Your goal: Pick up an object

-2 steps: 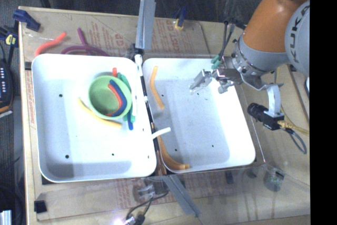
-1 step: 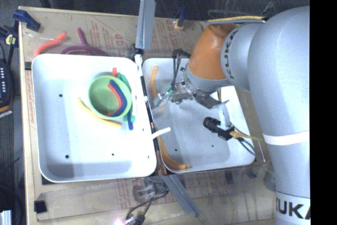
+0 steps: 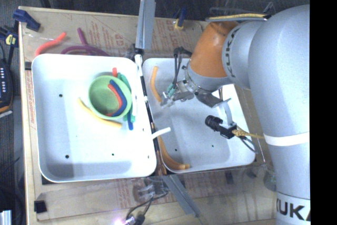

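Reaching with the hand (image 3: pixel 171 95) low into the right bin (image 3: pixel 196 140), just beside the orange strip (image 3: pixel 153 82) along its left wall, presumably lining up a grasp; cannot tell whether spread or pinching.

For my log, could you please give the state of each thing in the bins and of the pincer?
green bowl: upright in left bin, curved pieces inside.
yellow strip: flat, partly under the bowl.
upper orange strip: lying by right bin's left wall.
lower orange strip: lying in right bin's near corner.
white stick: across the rim between bins.
pincer: low over right bin, beside upper orange strip.
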Action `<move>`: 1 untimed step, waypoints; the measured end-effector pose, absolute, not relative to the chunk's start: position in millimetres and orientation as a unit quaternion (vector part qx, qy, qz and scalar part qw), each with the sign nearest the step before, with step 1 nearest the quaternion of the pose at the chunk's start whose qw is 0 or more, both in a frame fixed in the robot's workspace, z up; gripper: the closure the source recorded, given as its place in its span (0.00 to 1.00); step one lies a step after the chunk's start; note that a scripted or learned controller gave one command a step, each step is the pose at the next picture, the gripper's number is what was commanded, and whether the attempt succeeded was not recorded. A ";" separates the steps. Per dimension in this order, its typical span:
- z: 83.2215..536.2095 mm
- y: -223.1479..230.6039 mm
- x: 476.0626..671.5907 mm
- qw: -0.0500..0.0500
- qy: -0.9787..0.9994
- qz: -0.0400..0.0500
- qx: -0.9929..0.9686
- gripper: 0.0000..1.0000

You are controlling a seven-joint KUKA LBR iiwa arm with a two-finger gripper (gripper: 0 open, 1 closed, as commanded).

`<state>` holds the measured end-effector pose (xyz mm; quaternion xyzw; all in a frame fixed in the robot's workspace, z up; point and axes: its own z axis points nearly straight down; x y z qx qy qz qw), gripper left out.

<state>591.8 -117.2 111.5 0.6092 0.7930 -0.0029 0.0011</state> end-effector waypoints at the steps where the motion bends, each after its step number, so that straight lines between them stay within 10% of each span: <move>1: 192.0 -54.6 626.8 -0.001 0.725 -0.001 0.689 1.00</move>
